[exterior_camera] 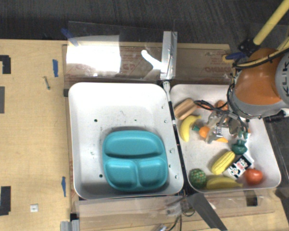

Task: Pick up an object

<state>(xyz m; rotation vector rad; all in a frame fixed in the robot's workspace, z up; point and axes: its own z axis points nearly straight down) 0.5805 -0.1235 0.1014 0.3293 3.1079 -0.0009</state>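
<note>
The gripper [220, 129] is down low inside the right bin [274, 165], its metal fingers reaching toward the middle of the pile of toy food. From up here the fingers blur into cables and small items, so I can't tell whether they are spread or closed, or whether anything sits between them. The arm [260, 88] comes in from the right, its orange band hanging over the bin's upper right corner.

Right at the fingertips lies a small orange piece [203, 132], maybe a carrot, touching or just beside them. To its left is a banana [187, 127], curved and lying near the bin's left wall, and above that a hot dog bun [185, 108] set at a slant. Below the gripper sits a corn cob [223, 161], tilted, with a small teal item [239, 147] just beside its upper end. Further toward the front edge are a black-and-white carton [240, 167], a tomato [254, 176], a second yellow banana [221, 182] lying flat, and a green broccoli head [198, 177] in the front left corner.

The left bin [86, 105] holds a teal divided tray [134, 160], lying flat toward the front.
</note>
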